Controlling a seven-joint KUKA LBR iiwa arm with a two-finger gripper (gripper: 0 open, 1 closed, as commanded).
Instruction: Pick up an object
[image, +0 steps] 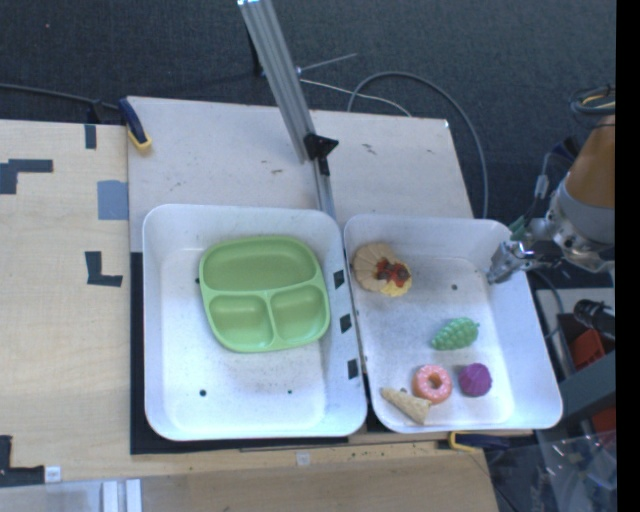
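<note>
Skipping the green plate (265, 293) in the left bin (165, 330), the pink doughnut (432, 381) and purple ball (475, 379) sit near the right bin's (540, 380) front edge; the end effector (503, 262), grip unreadable, at its right rim should descend squarely over one.

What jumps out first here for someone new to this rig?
The green divided plate lying alone in the left bin. Next, the toy food scattered in the right bin: a pizza slice near the top, green grapes, a pink donut and a purple piece. The gripper sits at that bin's right rim.
</note>
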